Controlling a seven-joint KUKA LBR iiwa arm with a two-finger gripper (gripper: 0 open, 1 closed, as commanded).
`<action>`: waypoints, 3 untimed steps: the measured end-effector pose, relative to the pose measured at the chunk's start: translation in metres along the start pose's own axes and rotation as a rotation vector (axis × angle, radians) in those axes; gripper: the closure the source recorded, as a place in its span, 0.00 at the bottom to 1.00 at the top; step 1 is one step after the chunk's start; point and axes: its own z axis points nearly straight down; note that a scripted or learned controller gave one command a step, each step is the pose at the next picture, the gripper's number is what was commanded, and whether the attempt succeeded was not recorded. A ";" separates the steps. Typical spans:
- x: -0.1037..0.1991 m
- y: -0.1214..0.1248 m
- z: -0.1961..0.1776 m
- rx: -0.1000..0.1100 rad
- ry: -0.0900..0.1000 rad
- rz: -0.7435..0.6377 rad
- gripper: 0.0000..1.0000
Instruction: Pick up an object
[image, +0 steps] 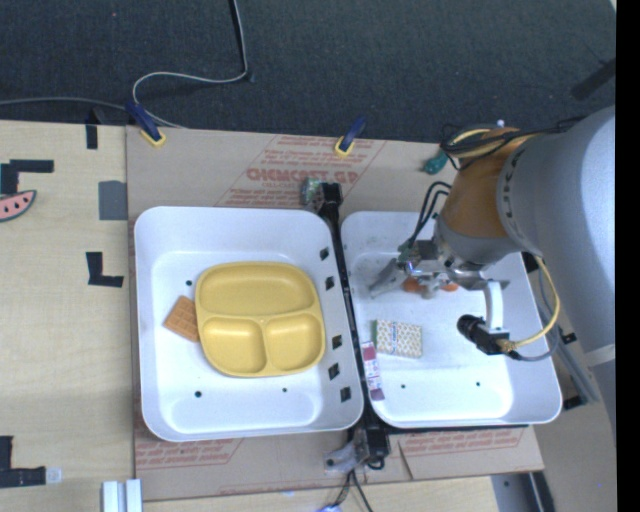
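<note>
The big grey arm (560, 190) takes up the right side of the bench, bent down over the right bin (530, 400) with its orange band just above the wrist. Beside it, the left bin (160, 390) carries a yellow divided plate (262, 317), and a small tan cracker-like piece (181, 318) pokes out from under the plate's left edge.

In the right bin, a small checked packet (399, 338) lies flat on the floor, and a thin stick-like wrapper (371, 370) lies along the bin's left wall, close to the packet. The gripper (425, 277) hangs low over the upper part of this bin, above the packet and a little apart from it. Something small and orange shows right at the tool, but it is too blurred to say whether it is an object or part of the hardware. How the tool is set, and whether it has hold of anything, cannot be made out from here.

This looks to me like the reaching step, with no lift yet. The next move probably calls for centring over the packet and coming straight down, since a flat thing leaves little to catch.
</note>
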 end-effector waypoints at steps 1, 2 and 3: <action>-0.001 0.000 -0.010 -0.001 -0.002 0.000 1.00; -0.001 0.000 -0.010 -0.001 -0.002 0.000 0.00; 0.000 0.000 -0.019 0.001 0.000 -0.001 1.00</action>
